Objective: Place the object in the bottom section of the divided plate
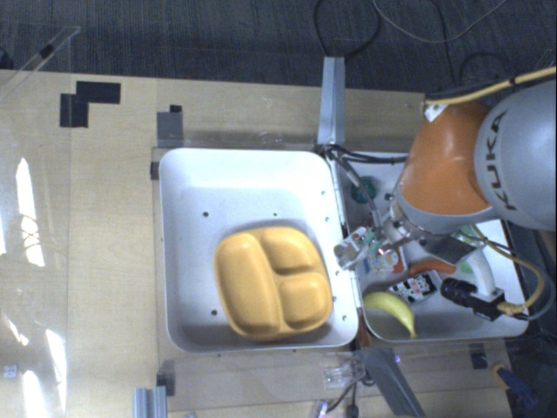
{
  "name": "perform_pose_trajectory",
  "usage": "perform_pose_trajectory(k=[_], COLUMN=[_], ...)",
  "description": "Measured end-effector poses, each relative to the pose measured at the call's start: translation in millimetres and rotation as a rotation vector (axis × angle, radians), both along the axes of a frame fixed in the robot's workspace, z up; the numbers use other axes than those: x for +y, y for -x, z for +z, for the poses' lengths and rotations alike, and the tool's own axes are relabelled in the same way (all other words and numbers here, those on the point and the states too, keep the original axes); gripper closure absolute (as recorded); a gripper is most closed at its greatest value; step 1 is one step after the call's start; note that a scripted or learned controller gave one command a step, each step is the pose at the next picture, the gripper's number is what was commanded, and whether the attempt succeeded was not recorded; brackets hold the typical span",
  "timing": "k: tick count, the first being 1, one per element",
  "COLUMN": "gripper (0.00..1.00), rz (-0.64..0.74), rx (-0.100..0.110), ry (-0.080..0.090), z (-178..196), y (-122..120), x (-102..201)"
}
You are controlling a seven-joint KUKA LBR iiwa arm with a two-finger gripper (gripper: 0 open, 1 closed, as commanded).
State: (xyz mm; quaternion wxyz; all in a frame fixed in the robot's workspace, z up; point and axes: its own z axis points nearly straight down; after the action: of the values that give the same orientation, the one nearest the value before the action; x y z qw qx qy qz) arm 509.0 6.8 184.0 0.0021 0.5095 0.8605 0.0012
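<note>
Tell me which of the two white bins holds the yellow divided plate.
The left bin holds the divided plate. The right bin instead holds a banana and clutter under the arm.

Divided plate [272, 281] mustard yellow; bins [187, 259] white; banana [392, 310] yellow; arm [487, 159] grey, orange band.

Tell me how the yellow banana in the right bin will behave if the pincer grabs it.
The banana is curved and smooth-looking, so it may rock or slip sideways under a pinch. It looks like a light toy, probably stiff. It lies against the bin wall, which may block one finger.
</note>
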Motion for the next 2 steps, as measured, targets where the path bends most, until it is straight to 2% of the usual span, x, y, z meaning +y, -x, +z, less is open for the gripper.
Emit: perform_pose_trajectory(k=[1, 2], gripper=[1.0, 1.0], rz=[-0.13, -0.104], rx=[-0.007, 0.007], ry=[-0.002, 0.0], z=[1, -3], y=[17, -5], x=[15, 70])
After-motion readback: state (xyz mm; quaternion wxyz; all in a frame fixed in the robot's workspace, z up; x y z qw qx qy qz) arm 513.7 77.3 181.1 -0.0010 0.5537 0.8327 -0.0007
